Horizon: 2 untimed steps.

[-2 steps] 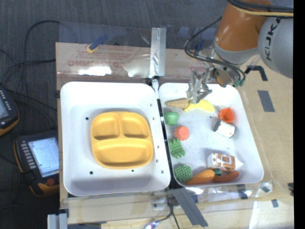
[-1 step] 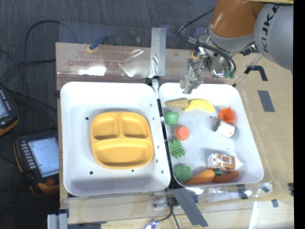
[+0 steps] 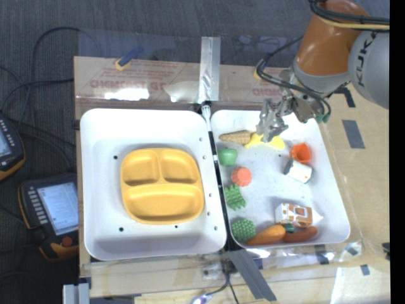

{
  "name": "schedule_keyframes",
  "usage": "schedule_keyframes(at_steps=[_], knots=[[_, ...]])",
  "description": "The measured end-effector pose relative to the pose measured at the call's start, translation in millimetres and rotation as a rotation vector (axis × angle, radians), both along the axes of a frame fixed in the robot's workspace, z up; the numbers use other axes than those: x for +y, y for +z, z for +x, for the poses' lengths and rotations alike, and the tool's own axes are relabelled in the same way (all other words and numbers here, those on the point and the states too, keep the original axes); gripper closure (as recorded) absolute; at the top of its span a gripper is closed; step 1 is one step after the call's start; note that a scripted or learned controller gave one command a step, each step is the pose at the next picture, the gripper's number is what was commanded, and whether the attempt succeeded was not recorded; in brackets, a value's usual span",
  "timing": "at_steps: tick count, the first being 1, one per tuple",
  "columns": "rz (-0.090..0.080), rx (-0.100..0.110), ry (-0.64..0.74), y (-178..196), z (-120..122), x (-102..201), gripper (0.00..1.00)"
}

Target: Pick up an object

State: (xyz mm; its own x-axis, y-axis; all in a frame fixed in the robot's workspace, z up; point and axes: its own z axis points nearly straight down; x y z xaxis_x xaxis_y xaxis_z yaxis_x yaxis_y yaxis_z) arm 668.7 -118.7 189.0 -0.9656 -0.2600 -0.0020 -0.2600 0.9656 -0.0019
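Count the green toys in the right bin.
3: one by the divider near the top, a spiky one mid-left, a round bumpy one near the bottom. Others may be hidden.

Two white bins under a grey and orange arm

The gripper (image 3: 272, 124) hangs over the right bin's (image 3: 334, 189) upper part, just above a yellow piece (image 3: 272, 142) beside a corn cob (image 3: 234, 136). A yellow divided tray (image 3: 162, 185) lies in the left bin (image 3: 95, 170), centre-left of frame.
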Motion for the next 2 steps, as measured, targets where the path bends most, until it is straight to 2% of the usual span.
schedule_keyframes(at_steps=[1,2], knots=[[0.003,-0.003,-0.050,71,1,43,1.00],[0.001,0.002,0.375,-14,-22,-34,1.00]])
